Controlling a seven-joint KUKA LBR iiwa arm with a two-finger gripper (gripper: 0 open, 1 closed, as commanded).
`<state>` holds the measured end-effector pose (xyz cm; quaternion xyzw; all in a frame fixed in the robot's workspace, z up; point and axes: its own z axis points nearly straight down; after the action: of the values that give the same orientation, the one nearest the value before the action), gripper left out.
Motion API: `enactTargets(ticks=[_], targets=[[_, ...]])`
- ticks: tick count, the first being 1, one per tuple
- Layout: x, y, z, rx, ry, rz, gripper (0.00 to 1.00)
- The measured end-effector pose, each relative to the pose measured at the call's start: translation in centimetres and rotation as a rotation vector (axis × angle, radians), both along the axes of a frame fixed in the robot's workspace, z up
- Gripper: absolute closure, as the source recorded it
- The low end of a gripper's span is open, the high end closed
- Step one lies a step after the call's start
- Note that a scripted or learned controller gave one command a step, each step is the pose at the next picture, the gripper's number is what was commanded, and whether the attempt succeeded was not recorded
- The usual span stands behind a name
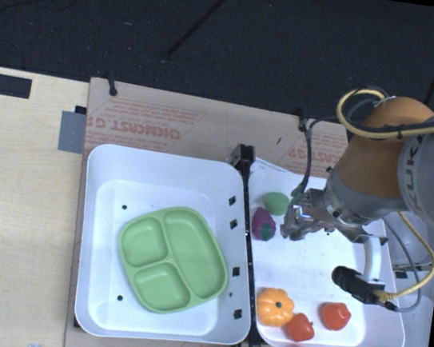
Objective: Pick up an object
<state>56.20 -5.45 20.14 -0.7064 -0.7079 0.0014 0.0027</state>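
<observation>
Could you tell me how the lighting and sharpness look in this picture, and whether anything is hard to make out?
Camera view: even lighting on the two white bins, with soft shadows beside the green divided plate; the background above the bench is nearly black; the gripper is dark and slightly soft, so its fingers are hard to read; the purple item and orange pumpkin stay distinct.

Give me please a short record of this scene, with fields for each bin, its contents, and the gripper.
left bin: white shallow bin, holds a green three-compartment plastic plate
right bin: white shallow bin, holds toy food
far end of right bin: round green toy, purple toy vegetable
near end of right bin: orange toy pumpkin, two red toy pieces
gripper: beside the purple toy vegetable, finger state unclear
</observation>
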Motion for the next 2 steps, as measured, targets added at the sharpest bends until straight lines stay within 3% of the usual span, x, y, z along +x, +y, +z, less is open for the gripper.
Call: enactTargets(ticks=[2], targets=[[-2.9, 8.7, 0.1, 0.000, 0.001, 0.001, 1.00]])
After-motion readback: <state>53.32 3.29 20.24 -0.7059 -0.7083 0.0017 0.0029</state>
